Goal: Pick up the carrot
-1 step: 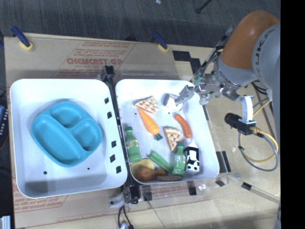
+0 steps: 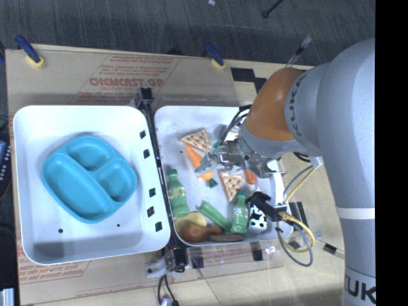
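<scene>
Camera view looks down at a slant on two shallow white bins side by side on a bench covered with printed cardboard point(image 2: 127, 75). Lying in the left bin point(image 2: 38, 247) is a blue divided plate point(image 2: 89, 177). The right bin point(image 2: 172, 116) holds a scatter of toy food. The grey arm point(image 2: 344, 107) with its orange band reaches in from the right, and its gripper point(image 2: 220, 155) hangs low over the middle of the right bin. Whether the gripper is open or closed cannot be told from this angle. The carrot point(image 2: 193, 157), a small orange piece, lies just left of the gripper, below a sandwich wedge point(image 2: 197, 139). A second sandwich wedge point(image 2: 232, 183) sits under the gripper. Two green bottles point(image 2: 176, 196) point(image 2: 239, 213) and a green pod point(image 2: 213, 214) lie toward the front of the bin, beside a brown and yellow piece point(image 2: 197, 229).
</scene>
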### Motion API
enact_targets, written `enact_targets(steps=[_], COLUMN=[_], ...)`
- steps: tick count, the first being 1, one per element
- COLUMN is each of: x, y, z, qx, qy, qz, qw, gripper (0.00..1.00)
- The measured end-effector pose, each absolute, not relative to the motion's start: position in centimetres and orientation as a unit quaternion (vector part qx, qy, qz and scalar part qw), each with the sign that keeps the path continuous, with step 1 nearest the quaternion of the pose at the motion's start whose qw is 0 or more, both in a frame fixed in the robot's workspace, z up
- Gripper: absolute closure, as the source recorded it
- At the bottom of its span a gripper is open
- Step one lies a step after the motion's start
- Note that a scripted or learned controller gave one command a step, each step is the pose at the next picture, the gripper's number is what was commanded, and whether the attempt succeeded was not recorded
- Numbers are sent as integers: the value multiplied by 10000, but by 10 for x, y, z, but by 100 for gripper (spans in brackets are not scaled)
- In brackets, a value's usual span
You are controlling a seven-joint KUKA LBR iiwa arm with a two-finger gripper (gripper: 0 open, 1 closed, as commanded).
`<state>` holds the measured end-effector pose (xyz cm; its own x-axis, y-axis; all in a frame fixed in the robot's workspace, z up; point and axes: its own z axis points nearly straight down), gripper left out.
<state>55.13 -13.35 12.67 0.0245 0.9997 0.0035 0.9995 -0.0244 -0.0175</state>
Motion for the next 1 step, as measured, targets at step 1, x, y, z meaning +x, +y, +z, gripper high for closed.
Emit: enact_targets(steps=[1], x=[593], y=[-115], z=[91], qx=[-6805], qy=[-7327], qz=[11], qw=[23], gripper=[0])
